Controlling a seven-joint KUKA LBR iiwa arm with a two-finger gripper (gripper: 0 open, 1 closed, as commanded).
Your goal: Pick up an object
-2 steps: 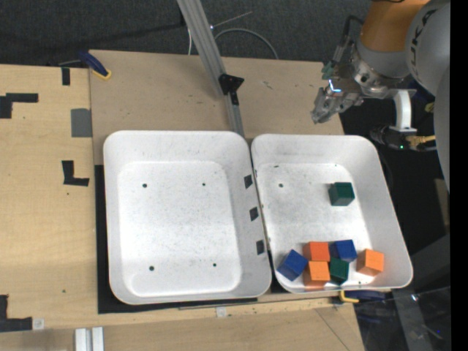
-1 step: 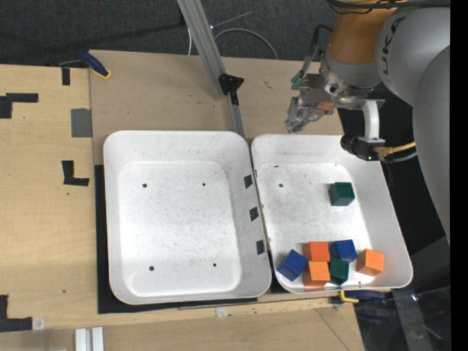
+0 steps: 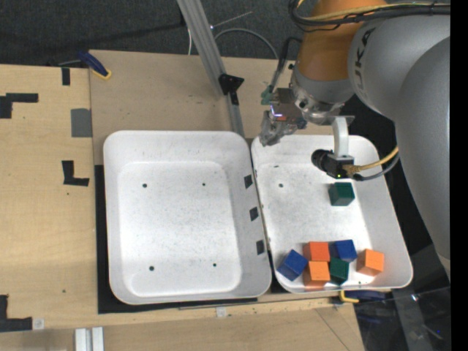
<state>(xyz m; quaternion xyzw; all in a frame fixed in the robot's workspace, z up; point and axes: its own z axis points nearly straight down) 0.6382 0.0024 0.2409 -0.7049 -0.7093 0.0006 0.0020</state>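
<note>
Gripper (image 3: pixel 272 133) at far-left corner of right bin (image 3: pixel 387 218); finger state: cannot tell. Matte dark-green cube (image 3: pixel 341 194) alone mid-bin. Near edge: clustered blue, orange, green cubes (image 3: pixel 327 260). Left bin (image 3: pixel 117 218): speckled white plastic, rounded corners. Bench (image 3: pixel 44 232): pale wood.

I'm seeing my arm (image 3: pixel 409 57) showing as smooth grey casing with dark lettering, a glossy orange band (image 3: pixel 333 28) bulging above the wrist. Dark and yellow cables are looping over that band, and the metal gripper (image 3: pixel 272 134) is looking small and dark.
</note>
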